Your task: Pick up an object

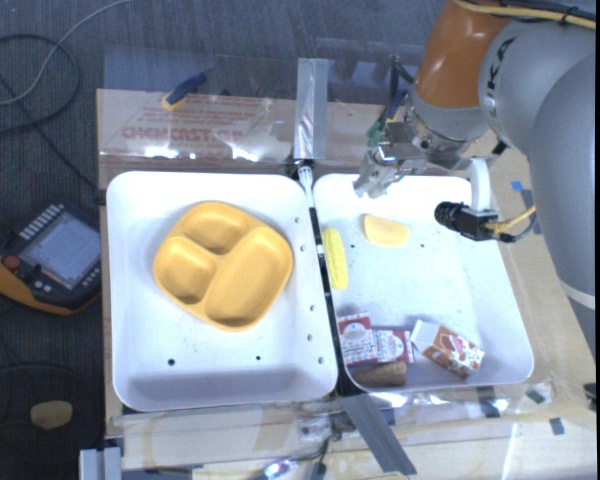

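Poised above the far edge of the right bin (500,298), the gripper (375,180) is seen at the end of the grey arm (540,88), below the orange band (455,53); whether its fingers are spread or closed cannot be told, and nothing is seen held between them.

At the far left, on the dark carpet (40,28), an orange-edged handheld pendant (45,258) with a grey screen is set, and thin cables (40,78) are looped over the floor. Behind the bins a brown board (200,123) under clear film is marked with red lettering, which cannot be read.

The left bin (130,358) is occupied by a yellow three-part tray (223,263), lying slightly tilted near the middle; bare white floor is left around it on all sides, most of it toward the near edge.

Along the left wall of the right bin a narrow yellow piece (333,258) is laid. A pale yellow flat object (385,231) lies just below the gripper, apart from it, with open floor around it. At the near edge three items are crowded: a red-and-white packet (365,343) with print too small to read, a brown lump (383,373) touching it, and a red-orange carton (453,353) just beside. The middle of this bin is left free.
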Tool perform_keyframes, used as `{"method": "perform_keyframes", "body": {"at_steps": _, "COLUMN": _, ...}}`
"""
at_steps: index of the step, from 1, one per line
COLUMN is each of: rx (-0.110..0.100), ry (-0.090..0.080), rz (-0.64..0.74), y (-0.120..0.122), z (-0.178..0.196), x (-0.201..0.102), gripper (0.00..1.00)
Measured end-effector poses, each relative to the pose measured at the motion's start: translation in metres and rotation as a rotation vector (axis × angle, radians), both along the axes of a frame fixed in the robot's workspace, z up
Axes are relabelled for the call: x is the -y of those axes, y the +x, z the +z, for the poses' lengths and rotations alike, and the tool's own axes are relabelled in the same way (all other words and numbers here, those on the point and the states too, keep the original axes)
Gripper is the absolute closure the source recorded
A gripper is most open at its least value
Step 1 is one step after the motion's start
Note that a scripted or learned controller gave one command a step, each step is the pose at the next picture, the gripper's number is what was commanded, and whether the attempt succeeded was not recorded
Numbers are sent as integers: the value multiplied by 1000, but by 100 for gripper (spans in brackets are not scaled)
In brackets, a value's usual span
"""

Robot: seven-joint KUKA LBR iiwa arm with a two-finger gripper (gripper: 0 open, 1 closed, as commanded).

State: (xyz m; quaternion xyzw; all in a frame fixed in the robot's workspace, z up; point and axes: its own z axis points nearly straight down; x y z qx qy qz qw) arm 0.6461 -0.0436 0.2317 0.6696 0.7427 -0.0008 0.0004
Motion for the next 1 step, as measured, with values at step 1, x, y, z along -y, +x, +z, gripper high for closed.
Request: {"method": "perform_keyframes", "body": {"at_steps": 1, "rx": 0, "ry": -2, "rz": 207, "y": -59, "z": 41, "x": 86, "gripper": 100}}
